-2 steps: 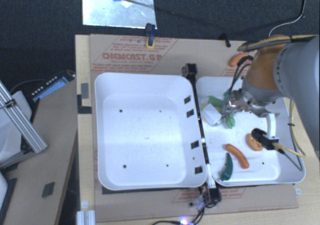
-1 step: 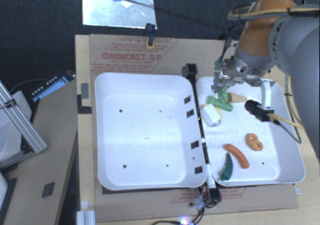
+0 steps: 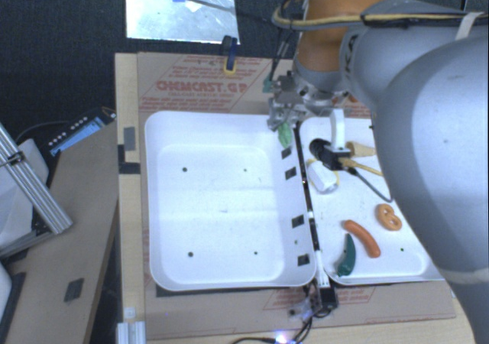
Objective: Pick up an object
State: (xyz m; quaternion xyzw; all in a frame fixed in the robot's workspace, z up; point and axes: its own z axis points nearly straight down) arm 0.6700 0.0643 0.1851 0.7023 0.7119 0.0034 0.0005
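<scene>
My own arm (image 3: 428, 105) runs off the picture's right edge and covers the far and right-hand parts of the right bin (image 3: 382, 270). My hand (image 3: 284, 130) sits at that bin's near-left rim, above a small green thing (image 3: 285, 136) too blurred to name. I cannot tell how my hand's grip stands.

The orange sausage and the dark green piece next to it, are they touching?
Apart. The camera view shows white bin floor between the orange sausage and the dark green piece.
</scene>
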